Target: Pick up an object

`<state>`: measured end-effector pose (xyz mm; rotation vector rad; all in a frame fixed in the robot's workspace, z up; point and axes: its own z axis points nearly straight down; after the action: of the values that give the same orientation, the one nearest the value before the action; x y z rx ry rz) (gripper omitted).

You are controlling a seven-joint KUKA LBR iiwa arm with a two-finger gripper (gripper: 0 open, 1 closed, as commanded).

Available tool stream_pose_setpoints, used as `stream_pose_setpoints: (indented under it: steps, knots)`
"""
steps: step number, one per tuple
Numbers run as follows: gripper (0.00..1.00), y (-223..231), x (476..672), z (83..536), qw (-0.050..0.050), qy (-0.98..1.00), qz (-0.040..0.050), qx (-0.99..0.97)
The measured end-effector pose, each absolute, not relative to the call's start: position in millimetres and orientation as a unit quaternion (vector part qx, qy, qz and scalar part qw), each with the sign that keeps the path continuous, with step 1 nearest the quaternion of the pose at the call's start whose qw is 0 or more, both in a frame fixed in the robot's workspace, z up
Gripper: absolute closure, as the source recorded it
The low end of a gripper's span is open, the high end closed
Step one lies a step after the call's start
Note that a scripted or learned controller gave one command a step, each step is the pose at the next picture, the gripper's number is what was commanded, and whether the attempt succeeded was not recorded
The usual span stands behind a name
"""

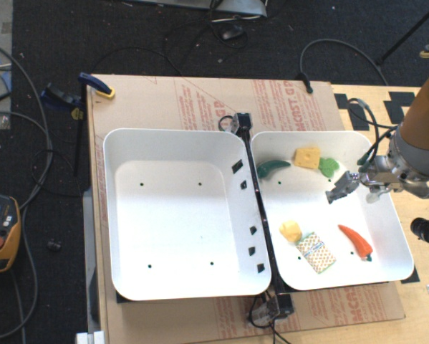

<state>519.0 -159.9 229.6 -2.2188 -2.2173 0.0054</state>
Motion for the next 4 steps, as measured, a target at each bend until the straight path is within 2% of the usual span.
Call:
stream_pose_setpoints:
  steps: [1, 2, 4]
  knots:
    - [0.0, -160, 520.2, 232, 0.0, -0.707, 0.0, -0.707]
    - [0.0, -158, 515.1, 170, 0.002, -0.707, 0.0015, -0.707]
    - [0.0, -159, 516.5, 91, 0.001, -0.707, 0.0008, -0.707]
